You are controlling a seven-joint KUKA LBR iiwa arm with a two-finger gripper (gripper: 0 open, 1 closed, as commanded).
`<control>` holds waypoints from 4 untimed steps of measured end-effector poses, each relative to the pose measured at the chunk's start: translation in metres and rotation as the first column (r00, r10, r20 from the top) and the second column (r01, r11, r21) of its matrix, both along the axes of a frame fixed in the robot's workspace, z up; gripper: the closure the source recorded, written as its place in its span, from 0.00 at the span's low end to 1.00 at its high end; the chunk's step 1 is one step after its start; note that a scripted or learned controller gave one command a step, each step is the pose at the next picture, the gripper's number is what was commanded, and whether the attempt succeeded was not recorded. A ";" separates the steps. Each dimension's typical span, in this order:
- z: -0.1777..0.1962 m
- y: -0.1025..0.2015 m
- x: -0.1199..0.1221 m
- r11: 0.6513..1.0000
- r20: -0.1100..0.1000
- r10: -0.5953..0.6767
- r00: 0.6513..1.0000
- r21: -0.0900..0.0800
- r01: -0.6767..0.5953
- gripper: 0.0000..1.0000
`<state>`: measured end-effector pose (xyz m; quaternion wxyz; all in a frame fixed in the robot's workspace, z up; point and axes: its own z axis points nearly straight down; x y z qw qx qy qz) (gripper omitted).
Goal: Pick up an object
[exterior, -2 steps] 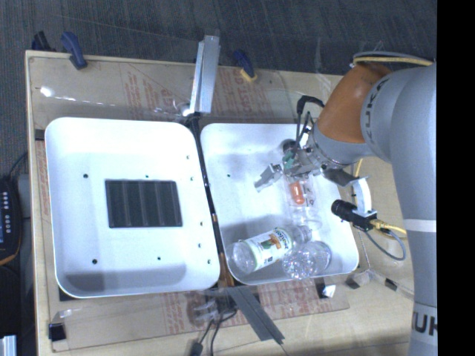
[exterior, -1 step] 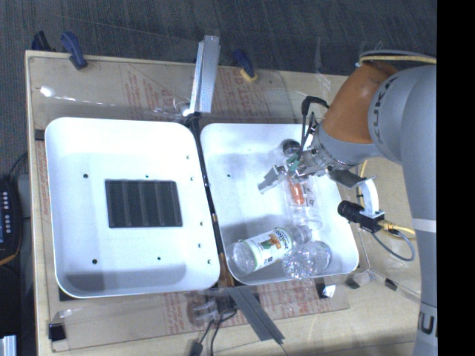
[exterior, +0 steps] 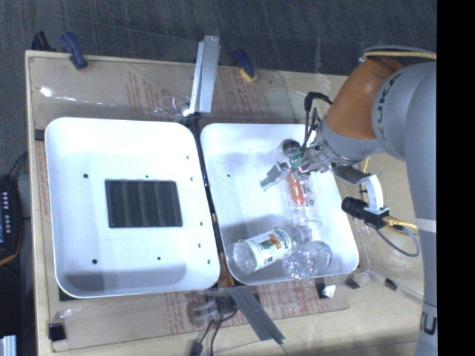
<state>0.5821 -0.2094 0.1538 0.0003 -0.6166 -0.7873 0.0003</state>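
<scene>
The gripper [exterior: 286, 170] hung over the right bin [exterior: 223, 199], its grip impossible to judge, with a labelled bottle [exterior: 263, 249] at six o'clock.

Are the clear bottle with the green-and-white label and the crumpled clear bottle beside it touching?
Touching: the camera view shows the labelled bottle pressed against the crumpled one, without gap.

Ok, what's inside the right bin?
The right bin holds three clear plastic bottles: one with a green-and-white label, a crumpled one and one with an orange label beneath the gripper, which covers its top.
</scene>
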 end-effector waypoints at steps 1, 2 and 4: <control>-0.001 0.001 -0.013 1.000 -0.005 -0.017 1.000 0.001 0.017 0.00; 0.007 0.001 -0.013 1.000 -0.001 0.020 1.000 0.000 -0.020 0.00; 0.008 0.001 -0.002 0.995 0.002 0.099 0.995 -0.001 -0.099 0.00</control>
